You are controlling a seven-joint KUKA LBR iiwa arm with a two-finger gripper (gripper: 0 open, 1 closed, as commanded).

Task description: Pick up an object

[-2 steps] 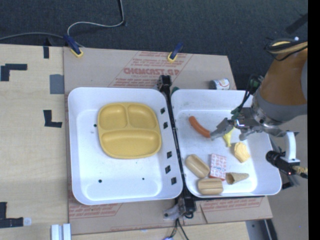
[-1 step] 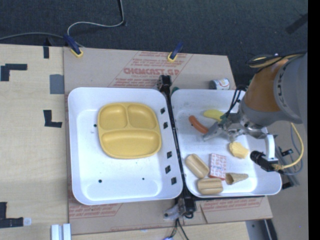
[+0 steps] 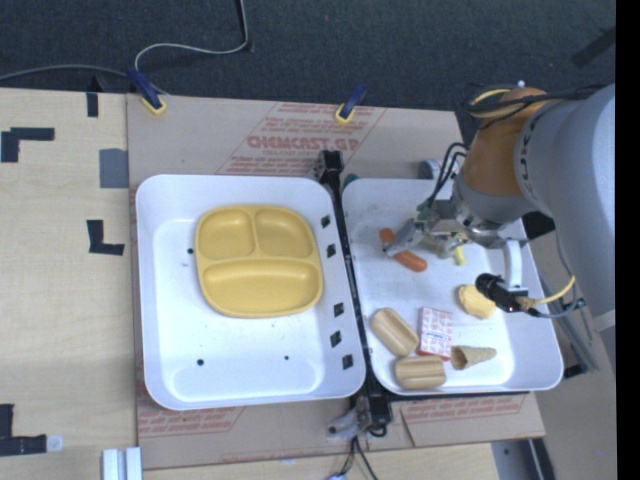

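Lying near the middle of the right bin (image 3: 365, 268), toward its far edge: small orange sausage (image 3: 410, 261). Hovering just above and beside it, gripper (image 3: 432, 230), jaw state impossible to tell. Best approached straight down, centred, clear of the orange piece (image 3: 386, 237).

Light is even and fairly bright, falling from above, with no hard shadows; soft dim edges lie under the yellow tray (image 3: 260, 260) and beside the small things in the right bin (image 3: 520, 373). The left bin (image 3: 165, 298) reads clean white with mild glare on its rim, though not blown out. The dark floor (image 3: 400, 28) at the top is dim and grainy. Detail is soft throughout, and the arm (image 3: 575, 183) at the right looks slightly blurred.
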